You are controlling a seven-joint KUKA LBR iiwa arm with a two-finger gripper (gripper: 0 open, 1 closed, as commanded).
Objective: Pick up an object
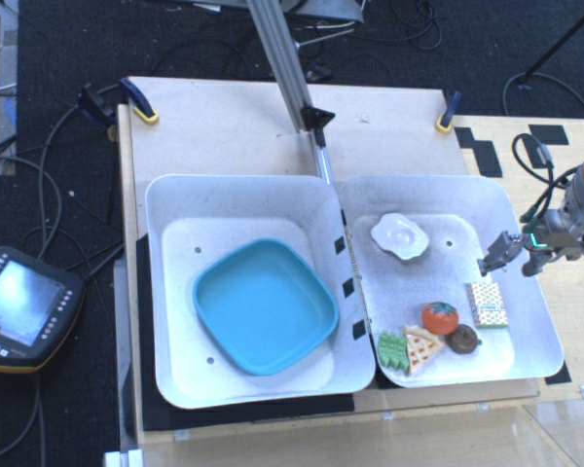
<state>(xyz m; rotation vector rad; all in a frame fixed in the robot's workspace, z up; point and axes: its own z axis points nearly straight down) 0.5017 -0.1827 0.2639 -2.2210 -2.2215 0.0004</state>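
Along the near edge of the right bin (487, 191), a green leaf (392, 350), a sandwich wedge (421, 346), a donut (462, 339) and a tomato (440, 316) are being crowded together, with a patterned box (488, 304) just beyond. The gripper (496, 256) is being held over that bin's right side; released or clenched cannot be told. A blue tray (265, 305) is being cradled in the left bin (175, 202). Farther back, a white egg (400, 235) is being left with bare floor around it.

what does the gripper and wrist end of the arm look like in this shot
The gripper is small, dark grey to black, with angular fingers. Behind it sits a grey metallic wrist with a small teal-green light. A black cable loops above it.
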